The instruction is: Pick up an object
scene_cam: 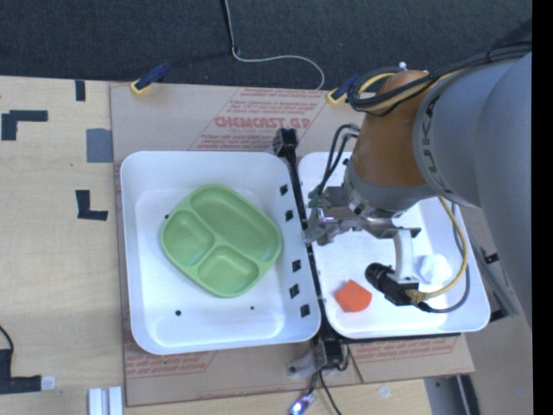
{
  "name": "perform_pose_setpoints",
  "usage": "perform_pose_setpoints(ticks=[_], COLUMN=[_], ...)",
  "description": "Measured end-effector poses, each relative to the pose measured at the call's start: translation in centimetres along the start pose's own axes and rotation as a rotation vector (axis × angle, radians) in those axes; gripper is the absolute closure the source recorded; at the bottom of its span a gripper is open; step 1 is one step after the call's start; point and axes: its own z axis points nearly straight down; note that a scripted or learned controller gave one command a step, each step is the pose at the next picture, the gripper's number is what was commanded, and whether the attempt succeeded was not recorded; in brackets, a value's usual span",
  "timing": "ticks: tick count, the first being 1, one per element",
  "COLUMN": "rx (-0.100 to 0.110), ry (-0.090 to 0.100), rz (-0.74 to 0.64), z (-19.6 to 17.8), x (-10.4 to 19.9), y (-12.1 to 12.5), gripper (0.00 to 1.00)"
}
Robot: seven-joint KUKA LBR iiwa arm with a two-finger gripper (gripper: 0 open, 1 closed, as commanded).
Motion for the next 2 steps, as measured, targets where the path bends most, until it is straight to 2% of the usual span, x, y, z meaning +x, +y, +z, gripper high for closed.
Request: perform_pose_setpoints(ticks=[1, 2], rx=[-0.018, -0.012], ry=[0.004, 0.004], rz=[-0.006, -0.01], z=[-14.4, -21.2], x=[1.8, 7.1], y=[-3.7, -4.4], gripper=[1.0, 1.0])
